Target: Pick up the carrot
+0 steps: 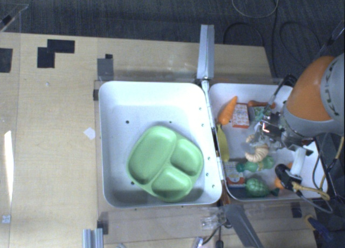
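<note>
Two shallow white bins sit side by side on the wooden bench (48,133). The left bin (110,133) holds one thing: a green plate (165,162) with three compartments, lying toward that bin's 5 o'clock corner. The right bin (215,93) is crowded with small toys.

One arm (318,98), grey with an orange band, comes in from 3 o'clock and hangs over the right bin. Its gripper (268,128) is low over the middle of that bin, among the clutter; whether it is released or clenched cannot be made out, and nothing can be seen grasped in it.

One carrot (227,110) lies at the right bin's 10 o'clock corner, tilted, its narrow end pointing toward 7 o'clock, well apart from the gripper. Just beside it at 3 o'clock is one small red-and-white packet (241,116). One yellow piece (222,142) lies along the bin's 9 o'clock wall, below the carrot. One dark green vegetable (257,187) sits near the 6 o'clock wall.
</note>
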You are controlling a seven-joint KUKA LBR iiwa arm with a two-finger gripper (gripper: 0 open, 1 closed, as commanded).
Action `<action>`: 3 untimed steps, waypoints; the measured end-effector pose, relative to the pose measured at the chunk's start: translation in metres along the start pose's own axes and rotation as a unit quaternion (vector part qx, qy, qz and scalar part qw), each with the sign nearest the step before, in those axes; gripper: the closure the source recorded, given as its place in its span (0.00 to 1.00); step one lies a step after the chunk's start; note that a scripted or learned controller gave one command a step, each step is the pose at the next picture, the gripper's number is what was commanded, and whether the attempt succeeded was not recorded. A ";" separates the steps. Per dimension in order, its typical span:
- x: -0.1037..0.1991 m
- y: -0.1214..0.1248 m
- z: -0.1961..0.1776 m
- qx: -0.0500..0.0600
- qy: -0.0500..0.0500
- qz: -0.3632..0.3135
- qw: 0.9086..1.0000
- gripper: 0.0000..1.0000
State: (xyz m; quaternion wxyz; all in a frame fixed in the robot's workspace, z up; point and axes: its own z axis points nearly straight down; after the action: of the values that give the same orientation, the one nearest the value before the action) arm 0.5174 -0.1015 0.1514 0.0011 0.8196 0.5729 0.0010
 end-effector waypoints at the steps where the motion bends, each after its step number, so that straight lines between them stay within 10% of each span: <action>1: -0.014 0.016 -0.022 0.001 0.000 0.129 0.992 1.00; 2: 0.019 -0.012 -0.076 0.000 0.000 0.093 0.996 1.00; 3: 0.024 -0.039 -0.106 -0.002 0.000 -0.380 0.925 1.00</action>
State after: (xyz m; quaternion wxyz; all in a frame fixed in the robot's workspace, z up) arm 0.4887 -0.0658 0.2571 0.0031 0.5408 0.8411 0.0018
